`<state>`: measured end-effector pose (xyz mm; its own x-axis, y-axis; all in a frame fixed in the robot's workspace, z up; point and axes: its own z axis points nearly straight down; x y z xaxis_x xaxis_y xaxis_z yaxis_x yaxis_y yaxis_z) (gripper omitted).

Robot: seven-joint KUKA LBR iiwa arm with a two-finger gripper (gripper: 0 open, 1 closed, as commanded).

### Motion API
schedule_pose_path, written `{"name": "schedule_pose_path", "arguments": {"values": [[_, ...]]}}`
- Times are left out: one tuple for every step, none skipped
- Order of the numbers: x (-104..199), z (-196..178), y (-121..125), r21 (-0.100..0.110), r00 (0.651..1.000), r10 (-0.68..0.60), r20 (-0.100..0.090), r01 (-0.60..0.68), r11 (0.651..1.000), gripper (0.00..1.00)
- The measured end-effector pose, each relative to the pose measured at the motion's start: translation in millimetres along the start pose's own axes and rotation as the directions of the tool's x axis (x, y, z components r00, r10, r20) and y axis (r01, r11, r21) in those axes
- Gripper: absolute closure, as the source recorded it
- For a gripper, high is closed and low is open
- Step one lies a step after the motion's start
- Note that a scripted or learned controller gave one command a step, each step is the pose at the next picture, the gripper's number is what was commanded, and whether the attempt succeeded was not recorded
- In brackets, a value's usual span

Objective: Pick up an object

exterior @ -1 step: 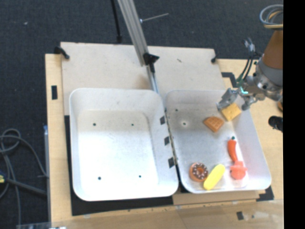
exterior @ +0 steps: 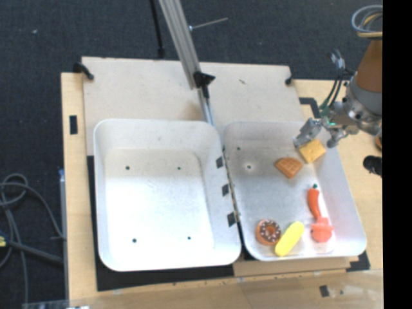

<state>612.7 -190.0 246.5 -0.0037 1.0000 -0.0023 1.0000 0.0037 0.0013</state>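
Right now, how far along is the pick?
Done: the tool has reached the right bin and sits at its upper right area. In hand: a tan square block sits between its fingers, apparently gripped, though lift-off from the bin floor cannot be confirmed. Left: raising it clear. The waffle piece, carrot, donut and yellow piece lie untouched.

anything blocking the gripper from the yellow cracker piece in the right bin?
Nothing visible. The gripper sits right at the yellow cracker piece near the right bin's upper right wall; the orange waffle lies below-left, apart from it.
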Motion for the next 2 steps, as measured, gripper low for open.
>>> {"name": "schedule_pose_path", "arguments": {"values": [[-7.0,47.8,6.9,0.004,1.000,0.004,0.000,-0.004,1.000,0.00],[-2.4,91.2,5.7,0.004,1.000,0.004,0.000,-0.004,1.000,0.00]]}}
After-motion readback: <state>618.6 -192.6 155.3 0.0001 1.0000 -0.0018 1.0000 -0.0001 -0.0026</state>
